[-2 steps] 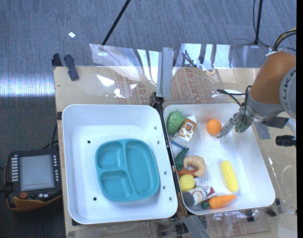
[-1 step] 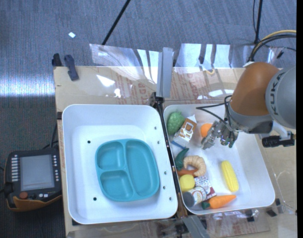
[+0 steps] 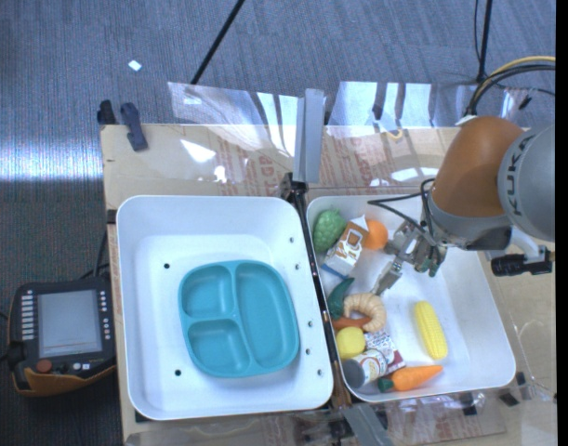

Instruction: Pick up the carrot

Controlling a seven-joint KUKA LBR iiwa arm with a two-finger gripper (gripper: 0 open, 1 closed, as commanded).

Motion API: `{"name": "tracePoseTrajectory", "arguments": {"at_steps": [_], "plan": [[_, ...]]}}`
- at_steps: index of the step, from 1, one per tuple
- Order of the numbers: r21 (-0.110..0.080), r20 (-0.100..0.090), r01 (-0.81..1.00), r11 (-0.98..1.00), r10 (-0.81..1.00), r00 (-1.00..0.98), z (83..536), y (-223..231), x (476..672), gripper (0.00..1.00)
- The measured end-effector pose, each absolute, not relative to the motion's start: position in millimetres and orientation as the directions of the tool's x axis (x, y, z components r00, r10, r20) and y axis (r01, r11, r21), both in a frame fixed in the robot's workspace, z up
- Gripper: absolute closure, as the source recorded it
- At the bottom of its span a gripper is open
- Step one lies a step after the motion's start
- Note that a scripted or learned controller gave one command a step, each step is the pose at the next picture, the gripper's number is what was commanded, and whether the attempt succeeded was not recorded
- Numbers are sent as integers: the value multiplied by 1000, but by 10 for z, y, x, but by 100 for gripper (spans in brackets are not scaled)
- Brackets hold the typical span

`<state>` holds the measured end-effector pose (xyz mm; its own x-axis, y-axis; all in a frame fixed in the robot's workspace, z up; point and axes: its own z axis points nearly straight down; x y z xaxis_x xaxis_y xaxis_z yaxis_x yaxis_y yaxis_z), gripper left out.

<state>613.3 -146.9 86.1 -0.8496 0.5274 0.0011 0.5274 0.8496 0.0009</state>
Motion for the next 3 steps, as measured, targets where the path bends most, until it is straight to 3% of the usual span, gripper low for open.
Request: {"name": "tracePoseTrajectory", "arguments": {"at_steps": [1,3], "plan": [[1,1,624,781,624,-781,866,-1510,6358,0],[-1,1,923,385,923,-385,863,-1474,6443,0]]}}
